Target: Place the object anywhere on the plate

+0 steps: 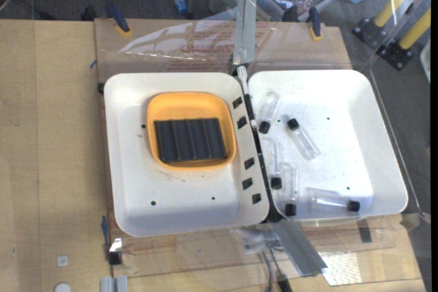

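Plate (pixel 159 106) sat mid left bin (pixel 123 147), ridged black insert (pixel 190 140) already on it. Clear vials (pixel 301 140) lay scattered in right bin (pixel 363 120), awaiting pickup. Jaws' state: cannot tell.

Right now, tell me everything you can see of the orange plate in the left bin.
The orange plate is a shallow, rounded-square dish, plastic by its look, with a raised rim. It lies flat in the left white bin, toward the bin's far half and apart from its walls. A dark, ribbed rectangular insert covers most of its floor, leaving the rim bare.
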Robot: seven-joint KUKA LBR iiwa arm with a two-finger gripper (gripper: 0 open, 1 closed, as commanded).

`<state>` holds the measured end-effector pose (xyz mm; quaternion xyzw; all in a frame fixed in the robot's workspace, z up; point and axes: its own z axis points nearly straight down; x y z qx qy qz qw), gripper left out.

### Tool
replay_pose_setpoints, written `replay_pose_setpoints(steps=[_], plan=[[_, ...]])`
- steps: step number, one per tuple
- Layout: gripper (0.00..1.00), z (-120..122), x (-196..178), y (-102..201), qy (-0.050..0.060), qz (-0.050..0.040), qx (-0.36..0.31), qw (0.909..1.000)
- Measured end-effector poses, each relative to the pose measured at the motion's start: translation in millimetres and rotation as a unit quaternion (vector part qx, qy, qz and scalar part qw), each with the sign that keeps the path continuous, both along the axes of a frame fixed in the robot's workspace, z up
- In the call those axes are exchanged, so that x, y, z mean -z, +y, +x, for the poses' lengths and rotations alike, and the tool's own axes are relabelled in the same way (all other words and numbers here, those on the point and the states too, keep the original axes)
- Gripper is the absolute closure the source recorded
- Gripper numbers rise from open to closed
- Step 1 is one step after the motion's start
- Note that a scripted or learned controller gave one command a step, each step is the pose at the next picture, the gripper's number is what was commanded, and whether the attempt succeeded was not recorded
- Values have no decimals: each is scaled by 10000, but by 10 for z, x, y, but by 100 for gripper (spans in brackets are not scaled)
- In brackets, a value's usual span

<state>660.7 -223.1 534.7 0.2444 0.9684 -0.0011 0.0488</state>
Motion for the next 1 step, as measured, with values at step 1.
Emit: replay_pose_setpoints(steps=[1], plan=[[100,5,-138,4,-61,-19,-3,10000]])
